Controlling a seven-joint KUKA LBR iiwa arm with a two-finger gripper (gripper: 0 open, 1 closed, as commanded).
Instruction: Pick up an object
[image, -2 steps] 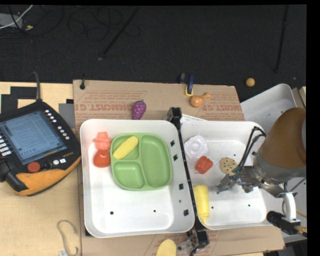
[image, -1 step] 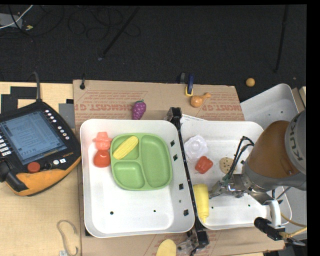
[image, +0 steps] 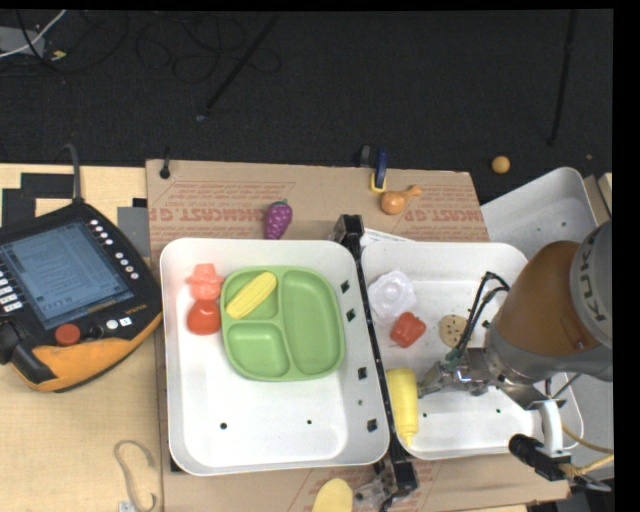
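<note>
The gripper (image: 436, 384) sits low in the right bin (image: 500, 440), its tip just right of a yellow cylinder (image: 403, 402) that lies along that bin's left wall; whether its fingers are spread or closed cannot be told from this slant, and nothing is seen held between them. Above the gripper within the right bin lie a red piece (image: 407, 329), a clear crinkled plastic item (image: 391, 293) up and to the left of it, and a small tan speckled disc (image: 453, 328) to its right, close to the black cables on the arm's wrist. The arm (image: 545, 310), with its orange band, covers the right bin's right part. To the left of the right bin, the left bin (image: 260, 430) holds a green divided plate (image: 285, 325) with a yellow corn toy (image: 249, 293) in its upper left compartment, and a red and pink toy (image: 204, 300) just left of the plate. Beyond the right bin's far edge, on the cardboard, lie a purple grape toy (image: 278, 217) and an orange pear-shaped toy (image: 397, 199); a teach pendant (image: 70, 290) rests well left of the left bin
</note>
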